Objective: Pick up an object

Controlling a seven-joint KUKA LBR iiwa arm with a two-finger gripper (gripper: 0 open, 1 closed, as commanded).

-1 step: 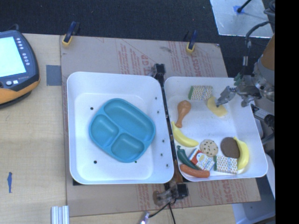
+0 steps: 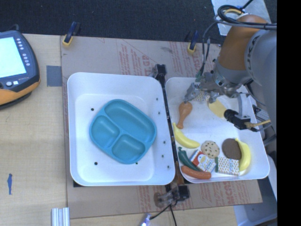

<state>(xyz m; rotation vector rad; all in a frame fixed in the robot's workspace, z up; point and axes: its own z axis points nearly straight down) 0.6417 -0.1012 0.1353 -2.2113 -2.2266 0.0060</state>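
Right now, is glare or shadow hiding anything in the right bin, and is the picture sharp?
Camera view: bright, even light; the white right bin looks washed out but the toy food stays readable; the arm's shadow darkens the far corner by the end effector; the picture is slightly soft, blurring the small carton's print.

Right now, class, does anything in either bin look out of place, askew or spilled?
Nothing is spilled or damaged. The blue divided plate sits turned at an angle in the left bin, not square to its walls. In the right bin, the toy foods crowd the near end in a loose jumble, one banana lying beside the drumstick.
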